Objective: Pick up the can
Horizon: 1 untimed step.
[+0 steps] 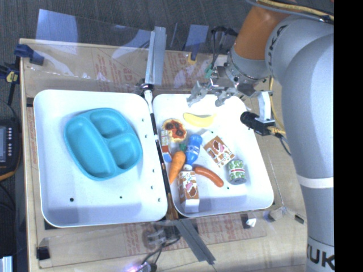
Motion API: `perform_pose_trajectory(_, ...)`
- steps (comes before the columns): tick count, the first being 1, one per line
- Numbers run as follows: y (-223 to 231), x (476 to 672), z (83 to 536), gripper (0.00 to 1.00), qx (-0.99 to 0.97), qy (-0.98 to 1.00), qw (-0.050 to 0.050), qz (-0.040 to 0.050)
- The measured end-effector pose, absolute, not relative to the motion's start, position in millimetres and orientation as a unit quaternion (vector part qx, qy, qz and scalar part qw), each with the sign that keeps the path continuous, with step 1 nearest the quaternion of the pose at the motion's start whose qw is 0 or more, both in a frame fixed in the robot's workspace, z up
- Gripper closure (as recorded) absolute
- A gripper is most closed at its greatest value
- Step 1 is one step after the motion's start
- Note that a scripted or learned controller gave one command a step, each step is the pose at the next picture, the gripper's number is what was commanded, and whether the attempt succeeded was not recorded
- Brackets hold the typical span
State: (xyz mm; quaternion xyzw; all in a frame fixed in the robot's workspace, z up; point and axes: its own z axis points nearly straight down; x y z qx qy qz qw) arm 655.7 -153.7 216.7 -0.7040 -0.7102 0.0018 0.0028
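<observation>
Can point(236, 171), small green-labelled cylinder on its side, end effector point(207, 97) spread wide, holding nothing.

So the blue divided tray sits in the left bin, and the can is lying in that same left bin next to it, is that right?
Not quite. The blue divided tray does sit in the left bin, but the can lies in the right bin, near its right wall, beside the sausage and the other food items. The camera view shows this.
</observation>
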Motion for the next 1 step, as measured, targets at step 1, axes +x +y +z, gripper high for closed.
perform_pose_trajectory(1, -204.7, 591.2, 170.9, 0.00, -0.699, -0.715, 0.002, 0.0022)
